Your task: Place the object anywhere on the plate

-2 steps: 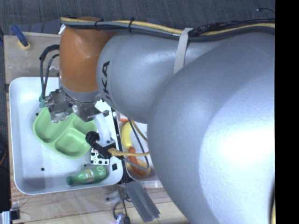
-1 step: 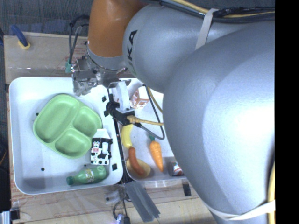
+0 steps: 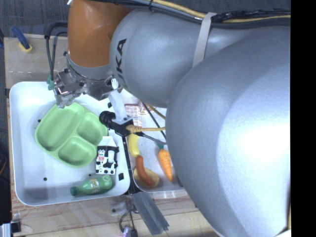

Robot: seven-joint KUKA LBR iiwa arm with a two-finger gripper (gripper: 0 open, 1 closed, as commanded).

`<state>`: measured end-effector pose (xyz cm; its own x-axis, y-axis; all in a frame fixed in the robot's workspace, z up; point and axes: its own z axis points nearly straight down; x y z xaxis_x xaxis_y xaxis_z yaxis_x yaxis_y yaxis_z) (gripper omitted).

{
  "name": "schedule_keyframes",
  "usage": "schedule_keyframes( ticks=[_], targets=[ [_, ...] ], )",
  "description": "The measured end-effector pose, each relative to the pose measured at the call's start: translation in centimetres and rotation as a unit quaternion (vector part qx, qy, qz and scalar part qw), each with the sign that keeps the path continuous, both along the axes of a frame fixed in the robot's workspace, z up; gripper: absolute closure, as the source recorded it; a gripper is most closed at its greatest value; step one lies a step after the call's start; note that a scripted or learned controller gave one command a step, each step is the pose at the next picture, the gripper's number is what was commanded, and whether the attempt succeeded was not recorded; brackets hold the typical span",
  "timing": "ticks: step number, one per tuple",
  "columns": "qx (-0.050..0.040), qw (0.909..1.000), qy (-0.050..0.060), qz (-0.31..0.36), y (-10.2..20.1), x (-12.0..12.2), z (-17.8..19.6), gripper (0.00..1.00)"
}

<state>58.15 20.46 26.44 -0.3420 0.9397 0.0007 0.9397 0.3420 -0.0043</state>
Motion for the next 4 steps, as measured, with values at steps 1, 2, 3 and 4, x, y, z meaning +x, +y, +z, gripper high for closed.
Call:
schedule_keyframes(
  ticks=[1,2,3,4],
  targets=[
    [-0.0002,0.9992,0.000,0.039,-2.3,-5.5,-2.2,1.00],
    [0.0002,0.9990,-0.001,0.046,0.4,-3.3,-1.4,1.00],
    [-0.0001,0.9949,0.000,0.101,0.5,-9.1,-1.7,1.00],
    [0.0003,0.9723,0.001,0.234,0.7,-10.6,-2.1,1.00]
  ],
)
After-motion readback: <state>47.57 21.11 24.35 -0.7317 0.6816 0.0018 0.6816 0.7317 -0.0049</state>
